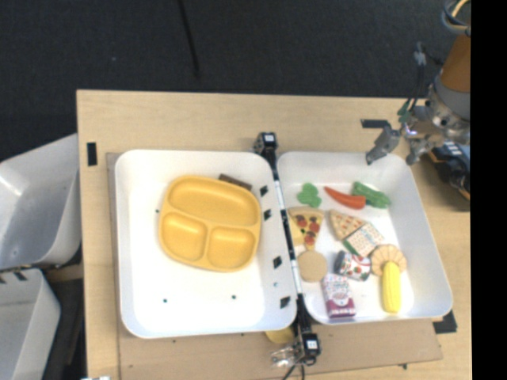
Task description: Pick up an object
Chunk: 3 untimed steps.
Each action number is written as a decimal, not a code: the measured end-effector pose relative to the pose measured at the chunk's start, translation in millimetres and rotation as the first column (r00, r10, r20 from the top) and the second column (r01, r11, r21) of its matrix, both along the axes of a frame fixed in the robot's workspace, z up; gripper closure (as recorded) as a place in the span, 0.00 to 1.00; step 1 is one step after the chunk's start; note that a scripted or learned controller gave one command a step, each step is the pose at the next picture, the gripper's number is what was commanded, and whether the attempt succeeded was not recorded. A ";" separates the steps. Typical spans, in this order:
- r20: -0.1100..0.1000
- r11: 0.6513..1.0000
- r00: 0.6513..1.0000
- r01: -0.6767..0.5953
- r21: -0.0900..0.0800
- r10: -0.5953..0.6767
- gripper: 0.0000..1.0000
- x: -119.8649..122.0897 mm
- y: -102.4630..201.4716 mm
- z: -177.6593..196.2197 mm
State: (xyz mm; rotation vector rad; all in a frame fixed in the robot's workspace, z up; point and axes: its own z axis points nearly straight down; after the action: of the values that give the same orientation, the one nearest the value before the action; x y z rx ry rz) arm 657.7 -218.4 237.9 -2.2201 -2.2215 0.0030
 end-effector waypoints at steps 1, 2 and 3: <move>0.000 1.000 1.000 -0.003 -0.002 0.003 1.00 0.6 -1.1 9.2; -0.002 1.000 1.000 0.002 -0.001 -0.002 1.00 -23.4 -11.9 13.7; 0.000 1.000 1.000 0.002 -0.001 -0.002 1.00 -50.7 -11.1 21.2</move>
State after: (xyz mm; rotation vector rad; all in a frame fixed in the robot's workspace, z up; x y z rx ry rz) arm 606.9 -229.6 259.1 -2.2223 -2.2201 0.0042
